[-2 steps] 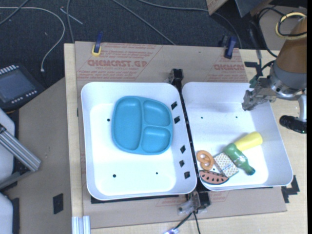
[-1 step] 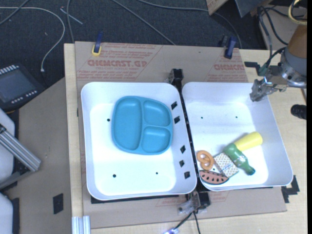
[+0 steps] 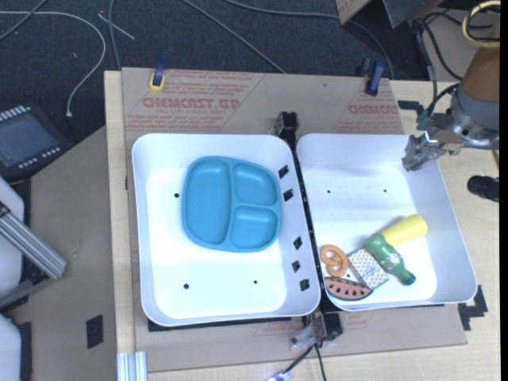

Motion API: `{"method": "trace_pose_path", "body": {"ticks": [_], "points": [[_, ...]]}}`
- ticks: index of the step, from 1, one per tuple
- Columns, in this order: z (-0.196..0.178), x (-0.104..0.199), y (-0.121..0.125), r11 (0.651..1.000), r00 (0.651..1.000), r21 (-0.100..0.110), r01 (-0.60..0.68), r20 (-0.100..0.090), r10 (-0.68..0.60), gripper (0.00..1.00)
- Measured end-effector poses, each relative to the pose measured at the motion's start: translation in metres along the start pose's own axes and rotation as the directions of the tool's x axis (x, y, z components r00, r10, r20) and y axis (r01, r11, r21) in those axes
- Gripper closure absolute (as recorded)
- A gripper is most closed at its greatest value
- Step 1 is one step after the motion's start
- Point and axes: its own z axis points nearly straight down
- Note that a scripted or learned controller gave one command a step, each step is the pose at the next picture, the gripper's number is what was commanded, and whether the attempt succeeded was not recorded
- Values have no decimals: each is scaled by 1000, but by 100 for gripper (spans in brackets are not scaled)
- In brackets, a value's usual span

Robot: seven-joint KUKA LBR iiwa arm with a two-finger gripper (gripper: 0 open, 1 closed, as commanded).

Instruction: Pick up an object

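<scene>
Dark carpet with loose cables surrounds a pale wooden bench (image 3: pixel 115 213), on which a printed cardboard sheet (image 3: pixel 238 94) lies under two shallow white bins set side by side. Right bin (image 3: pixel 349 173): all loose items sit clustered in its near corner, toward the divider between the bins. A yellow cylinder (image 3: pixel 407 229) lies tilted, its lower end touching or just beside a green bottle (image 3: pixel 390 257), which runs diagonally toward the near right wall. Just left of the bottle lies a small checkered packet (image 3: pixel 367 267), partly under it as far as can be judged. A brown pretzel (image 3: pixel 333 259) lies left of the packet, close to the divider. A watermelon slice (image 3: pixel 349 289), red with a dark rim, rests against the near wall below the pretzel and packet. Far half of this bin shows bare white floor with two small dark dots. Gripper (image 3: pixel 416 154) hangs over the far right edge of the right bin, well apart from the item cluster, with nothing seen between its fingers; whether the fingers are spread or closed cannot be told at this resolution. Arm (image 3: pixel 476 101) enters from the right. Left bin (image 3: pixel 214 292): a blue divided plate (image 3: pixel 232 203) with three compartments lies flat near the centre. A dark screen device (image 3: pixel 28 137) sits off the bench to the left.
</scene>
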Motion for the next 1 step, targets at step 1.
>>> {"method": "trace_pose_path", "body": {"ticks": [1], "points": [[-12,53,1,1000,1000,-2,5,-3,-5,100]]}}
